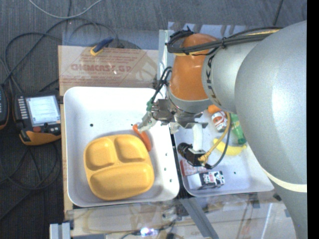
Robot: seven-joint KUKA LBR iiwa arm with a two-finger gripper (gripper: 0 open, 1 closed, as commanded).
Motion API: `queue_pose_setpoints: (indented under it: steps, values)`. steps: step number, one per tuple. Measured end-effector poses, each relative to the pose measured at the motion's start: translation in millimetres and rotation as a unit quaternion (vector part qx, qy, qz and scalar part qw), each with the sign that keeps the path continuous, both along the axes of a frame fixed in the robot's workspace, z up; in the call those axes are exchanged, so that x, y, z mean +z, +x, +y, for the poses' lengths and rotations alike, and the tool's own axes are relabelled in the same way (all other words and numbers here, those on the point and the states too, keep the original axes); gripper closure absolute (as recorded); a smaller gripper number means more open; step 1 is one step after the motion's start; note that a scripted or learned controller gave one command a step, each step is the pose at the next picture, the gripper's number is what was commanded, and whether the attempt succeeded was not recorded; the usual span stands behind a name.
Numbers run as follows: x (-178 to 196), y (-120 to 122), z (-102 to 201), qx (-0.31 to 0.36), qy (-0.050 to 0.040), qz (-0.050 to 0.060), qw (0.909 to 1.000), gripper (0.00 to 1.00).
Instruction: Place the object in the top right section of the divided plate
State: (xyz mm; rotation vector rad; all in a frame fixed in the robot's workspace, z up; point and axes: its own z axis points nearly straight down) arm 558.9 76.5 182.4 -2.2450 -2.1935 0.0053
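One yellow divided plate [118, 167] in left bin [79, 103]. One orange object [143, 135] at plate's 1 o'clock rim, apparently pinched in pincer [143, 126]. Two bins.

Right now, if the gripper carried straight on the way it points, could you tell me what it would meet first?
Probably the top right section of the yellow divided plate. The gripper points down and left with the orange object at its tip, just at that section's edge; depth is unclear from above.
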Motion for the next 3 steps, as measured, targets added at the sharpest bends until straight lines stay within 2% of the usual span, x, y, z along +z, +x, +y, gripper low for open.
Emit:
queue_pose_setpoints:
  steps: [1,2,3]
  values:
    - [-31.2,-16.6,13.4,0.031,0.0021,-0.014,0.9994,0.0]
    - [-34.5,-22.3,16.2,0.038,0.0017,-0.025,0.999,0.0]
    - [-24.0,-20.9,5.5,0.031,-0.0047,-0.025,0.9992,1.0]
